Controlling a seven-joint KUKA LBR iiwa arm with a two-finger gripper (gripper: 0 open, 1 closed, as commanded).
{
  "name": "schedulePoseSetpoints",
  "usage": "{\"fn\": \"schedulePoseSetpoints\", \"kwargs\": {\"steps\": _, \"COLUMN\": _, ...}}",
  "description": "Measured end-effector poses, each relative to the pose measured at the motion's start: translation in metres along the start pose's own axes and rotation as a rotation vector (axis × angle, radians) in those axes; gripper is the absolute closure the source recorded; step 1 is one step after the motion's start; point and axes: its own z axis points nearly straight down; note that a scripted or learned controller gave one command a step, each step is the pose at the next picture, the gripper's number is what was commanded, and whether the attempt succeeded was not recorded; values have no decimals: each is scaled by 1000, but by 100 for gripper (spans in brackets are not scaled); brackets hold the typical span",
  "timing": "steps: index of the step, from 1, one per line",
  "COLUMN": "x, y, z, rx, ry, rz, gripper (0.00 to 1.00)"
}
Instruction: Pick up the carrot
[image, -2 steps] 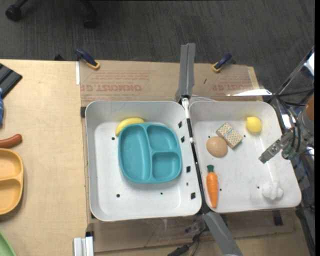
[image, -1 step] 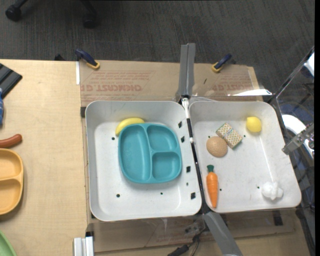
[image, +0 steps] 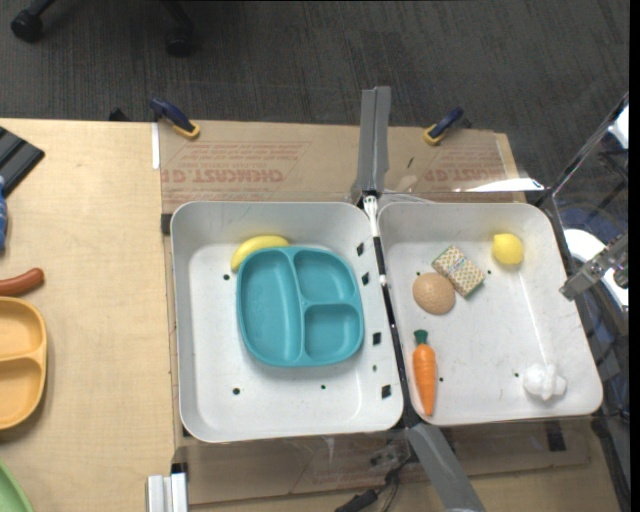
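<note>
The carrot (image: 424, 374), orange with a green top, lies along the left wall of the right bin (image: 560, 330), near its front left corner, tip toward the front. A grey part of my gripper (image: 595, 270) pokes in at the right edge of the view, just outside the right bin's right rim and far from the carrot. Nothing is seen held in it.
The right bin also holds a brown egg-shaped object (image: 433, 293), a patterned block (image: 459, 270), a lemon (image: 508, 249) and a white crumpled lump (image: 543, 382). The left bin (image: 200, 380) holds a teal divided plate (image: 300, 305) and a banana (image: 258, 246).
</note>
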Motion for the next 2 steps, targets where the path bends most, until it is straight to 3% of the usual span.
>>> {"fn": "schedulePoseSetpoints", "kwargs": {"steps": 1, "x": 27, "y": 20, "z": -25, "rx": 0, "ry": -1, "rz": 144, "gripper": 100}}
{"fn": "schedulePoseSetpoints", "kwargs": {"steps": 2, "x": 46, "y": 34, "z": -33, "rx": 1, "ry": 0, "rz": 134, "gripper": 100}}
